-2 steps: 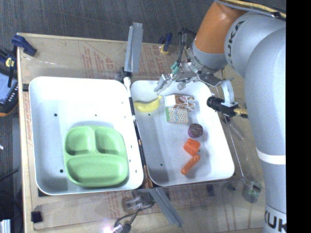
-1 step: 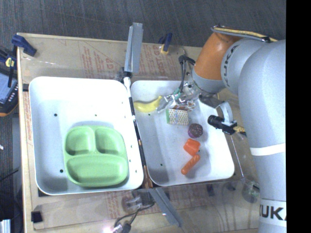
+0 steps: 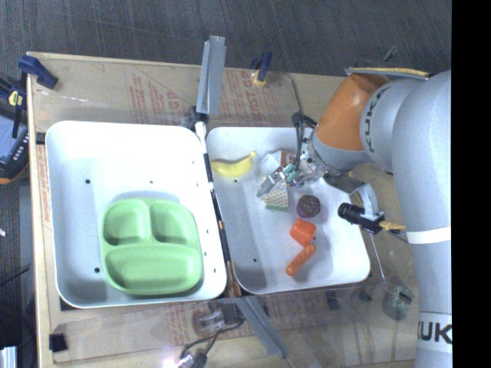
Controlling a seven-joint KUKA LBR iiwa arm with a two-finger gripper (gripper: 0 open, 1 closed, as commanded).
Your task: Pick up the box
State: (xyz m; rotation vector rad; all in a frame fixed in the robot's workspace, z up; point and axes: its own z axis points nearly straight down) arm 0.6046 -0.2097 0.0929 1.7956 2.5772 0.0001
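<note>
From the overhead camera I judge I am at the grasp step: the gripper (image 3: pixel 285 176) sits low in the right bin (image 3: pixel 345 271), right at the patterned box (image 3: pixel 277 197) lying beside the banana (image 3: pixel 232 165). I cannot tell how the gripper is set, so next I want a confirmed grip before lifting, with the arm (image 3: pixel 383 129) bent in from the right, wrist pointing down-left

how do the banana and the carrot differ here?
Colour: the banana is yellow, the carrot orange.
Place: the banana lies at the far left corner of the right bin, the carrot near its front edge.
Shape: the banana is curved, the carrot nearly straight.
Pose: the banana runs across the bin, the carrot lies at a diagonal.
Both lie flat on the right bin's floor, apart from the hand.
</note>
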